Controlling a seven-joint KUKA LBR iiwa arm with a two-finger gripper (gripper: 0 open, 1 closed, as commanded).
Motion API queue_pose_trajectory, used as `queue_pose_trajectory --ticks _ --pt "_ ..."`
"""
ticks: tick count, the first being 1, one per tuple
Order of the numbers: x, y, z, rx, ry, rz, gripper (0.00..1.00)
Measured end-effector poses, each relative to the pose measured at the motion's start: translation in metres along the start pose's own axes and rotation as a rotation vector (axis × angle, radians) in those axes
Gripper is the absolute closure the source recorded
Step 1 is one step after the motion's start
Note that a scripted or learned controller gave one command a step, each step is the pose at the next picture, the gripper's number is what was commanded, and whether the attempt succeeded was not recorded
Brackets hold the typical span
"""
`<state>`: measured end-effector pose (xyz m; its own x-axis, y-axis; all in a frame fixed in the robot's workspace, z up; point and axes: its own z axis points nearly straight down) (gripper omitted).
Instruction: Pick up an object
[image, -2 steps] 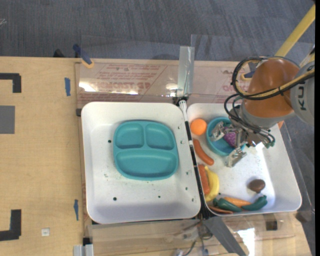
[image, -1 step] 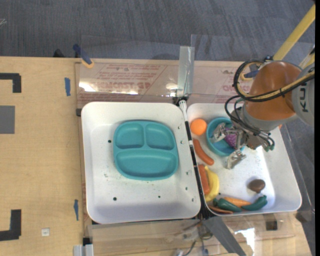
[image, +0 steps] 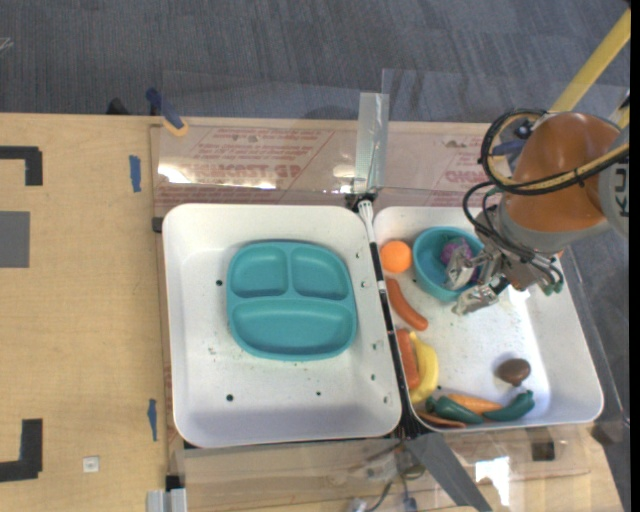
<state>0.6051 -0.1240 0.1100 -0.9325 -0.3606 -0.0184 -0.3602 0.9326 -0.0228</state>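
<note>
Hovering at the upper right of the frame, the end effector, grip state impossible to tell, should drop squarely onto the teal bowl rim just beside it.

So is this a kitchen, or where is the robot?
More likely a robot lab than a kitchen. The robot arm reaches over two white bins on a workbench, and the food looks like toys: an orange ball and a banana.

Divided plate in left bin. Right bin: bowl at back, ball just left of it, toy vegetables along front edge.
</note>
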Motion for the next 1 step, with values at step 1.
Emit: queue_pose_trajectory --ticks 1 --pt "-0.0014 0.0060 0.0038 -0.009 0.003 -0.006 0.00"
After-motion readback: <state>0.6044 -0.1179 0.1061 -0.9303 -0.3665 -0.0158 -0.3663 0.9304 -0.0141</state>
